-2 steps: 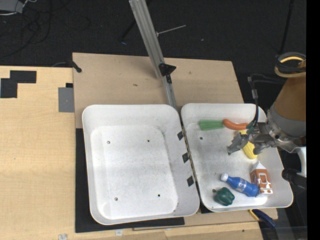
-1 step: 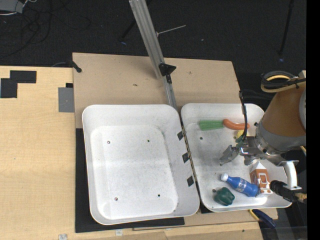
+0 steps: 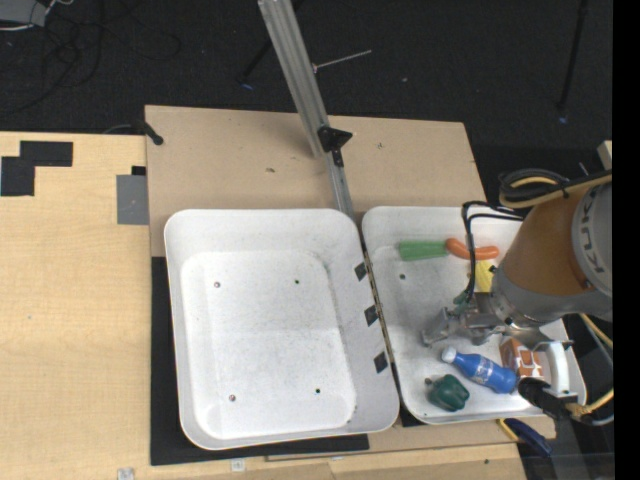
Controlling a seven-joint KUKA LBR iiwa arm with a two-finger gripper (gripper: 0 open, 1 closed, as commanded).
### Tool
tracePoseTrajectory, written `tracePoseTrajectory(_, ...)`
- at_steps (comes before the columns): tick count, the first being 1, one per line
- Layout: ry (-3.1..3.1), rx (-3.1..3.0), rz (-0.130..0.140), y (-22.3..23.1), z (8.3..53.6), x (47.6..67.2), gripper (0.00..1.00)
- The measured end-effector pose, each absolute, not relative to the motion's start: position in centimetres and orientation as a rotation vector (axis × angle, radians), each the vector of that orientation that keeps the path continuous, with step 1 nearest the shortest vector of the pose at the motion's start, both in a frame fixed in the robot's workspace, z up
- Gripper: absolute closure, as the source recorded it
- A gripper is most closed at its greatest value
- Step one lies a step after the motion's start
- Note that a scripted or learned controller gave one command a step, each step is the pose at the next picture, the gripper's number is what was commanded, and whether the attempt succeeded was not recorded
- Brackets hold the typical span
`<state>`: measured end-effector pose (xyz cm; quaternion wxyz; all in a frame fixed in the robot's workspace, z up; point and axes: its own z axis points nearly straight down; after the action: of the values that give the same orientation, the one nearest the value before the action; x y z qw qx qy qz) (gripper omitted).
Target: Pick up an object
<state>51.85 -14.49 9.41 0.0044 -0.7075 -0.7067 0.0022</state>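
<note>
Evidently the gripper (image 3: pixel 462 325) is being held low inside the right bin (image 3: pixel 415 398), presumably because every loose object is lying there; whether it is open or closed cannot be told. A blue bottle (image 3: pixel 483 370) is lying just below it, a dark green object (image 3: pixel 448 393) beyond that, and a green stick (image 3: pixel 421 251) well above it.

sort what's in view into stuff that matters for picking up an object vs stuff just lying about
For the job:
gripper, low in the right bin
blue bottle
dark green object
green stick
orange piece

Just lying about:
left bin
metal rail
cables
</note>
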Motion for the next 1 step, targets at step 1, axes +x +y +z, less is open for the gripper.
tracePoseTrajectory(1,-2.208,-2.228,0.004,-14.69,10.70,51.93,1.00)
